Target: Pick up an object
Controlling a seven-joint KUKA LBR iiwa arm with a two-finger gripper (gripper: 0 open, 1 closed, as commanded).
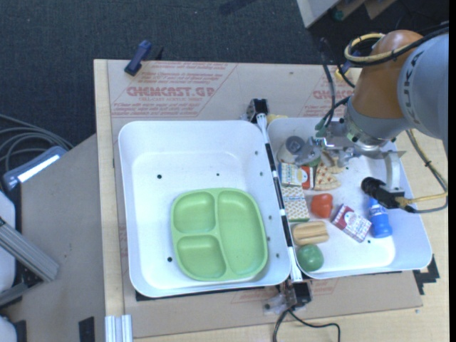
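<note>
Two white bins are sitting side by side. The left bin (142, 162) is holding one green divided plate (217, 234). The right bin (410, 244) is holding several small items: a red ball (322, 204), a green ball (310, 256), a blue bottle (380, 221) and others. The gripper (322, 147) is hovering over its far left corner; its claw state cannot be told.

Green divided plate (219, 232) in left bin (142, 162).

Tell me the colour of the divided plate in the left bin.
Light green; the plate shows plainly in the camera view.
</note>
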